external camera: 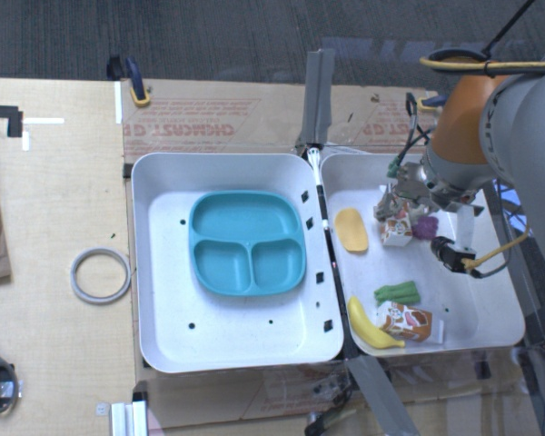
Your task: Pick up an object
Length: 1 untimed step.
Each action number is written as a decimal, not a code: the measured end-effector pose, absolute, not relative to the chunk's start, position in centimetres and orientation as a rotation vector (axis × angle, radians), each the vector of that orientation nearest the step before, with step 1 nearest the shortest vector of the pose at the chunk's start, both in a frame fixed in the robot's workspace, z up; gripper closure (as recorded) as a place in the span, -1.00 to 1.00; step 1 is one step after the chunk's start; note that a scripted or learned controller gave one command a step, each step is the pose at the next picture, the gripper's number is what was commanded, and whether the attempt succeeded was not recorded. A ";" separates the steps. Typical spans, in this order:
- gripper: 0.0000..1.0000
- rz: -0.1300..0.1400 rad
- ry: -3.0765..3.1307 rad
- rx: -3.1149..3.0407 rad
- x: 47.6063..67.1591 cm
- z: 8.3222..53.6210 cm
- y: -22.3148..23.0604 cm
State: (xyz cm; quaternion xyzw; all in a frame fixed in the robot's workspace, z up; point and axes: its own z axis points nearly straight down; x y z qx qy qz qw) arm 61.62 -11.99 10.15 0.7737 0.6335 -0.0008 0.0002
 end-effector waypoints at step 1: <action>1.00 -0.003 2.026 2.401 65.4 19.2 -4.2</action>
